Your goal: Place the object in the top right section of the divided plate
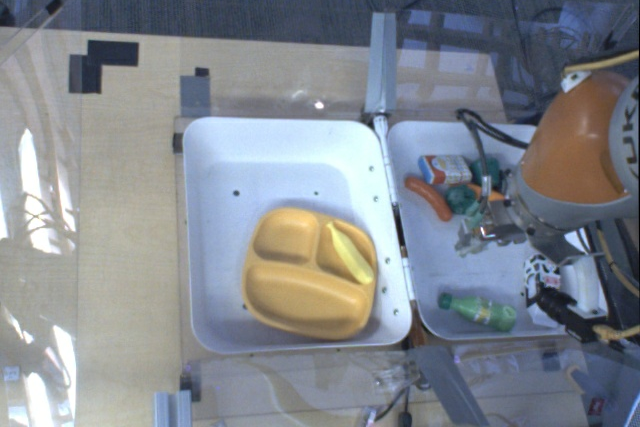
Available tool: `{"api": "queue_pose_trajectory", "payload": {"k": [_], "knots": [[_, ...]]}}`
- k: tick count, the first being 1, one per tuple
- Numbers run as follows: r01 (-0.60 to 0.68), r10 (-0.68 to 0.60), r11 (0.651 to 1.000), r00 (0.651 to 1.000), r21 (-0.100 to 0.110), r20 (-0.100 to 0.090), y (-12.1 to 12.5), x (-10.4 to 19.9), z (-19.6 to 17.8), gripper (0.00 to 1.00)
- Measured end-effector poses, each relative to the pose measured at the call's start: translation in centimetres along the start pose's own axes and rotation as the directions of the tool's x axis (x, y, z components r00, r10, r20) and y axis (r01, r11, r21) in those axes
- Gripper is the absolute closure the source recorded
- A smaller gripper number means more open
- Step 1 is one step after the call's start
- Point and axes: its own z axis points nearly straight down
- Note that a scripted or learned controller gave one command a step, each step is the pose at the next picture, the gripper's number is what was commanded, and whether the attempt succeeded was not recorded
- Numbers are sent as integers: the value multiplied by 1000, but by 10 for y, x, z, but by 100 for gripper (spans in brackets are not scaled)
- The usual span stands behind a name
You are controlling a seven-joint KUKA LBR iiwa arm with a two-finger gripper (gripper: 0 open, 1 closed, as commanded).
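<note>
Two shallow white bins sit side by side on the bench as the grey arm (580, 155), its orange band uppermost, reaches in over the right bin (440, 300). The gripper (478, 237) hangs low above that bin's floor; its metal fingers (470, 241) appear to stand slightly parted with nothing between them, though the view is too small to be sure. Just beyond the tool, toward the bin's far wall, lie an orange carrot-shaped toy (430, 197), a small white carton with a red and blue label (446, 168) and a dark green round piece (462, 200) close against the wrist. On the near side of the tool, well apart from it, a green bottle (480, 311) lies flat. Across the divider, in the left bin (215, 215), rests the yellow divided plate (305, 280), with a pale yellow banana-like piece (347, 253) lying in its top right section.
</note>
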Motion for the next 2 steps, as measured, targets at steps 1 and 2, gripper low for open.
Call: {"api": "queue_pose_trajectory", "payload": {"k": [1, 2], "knots": [[-238, 238, 971, 971, -2, 1, 3, -98, -21, 100], [-376, 376, 926, 926, -2, 2, -18, -140, -65, 100]]}}
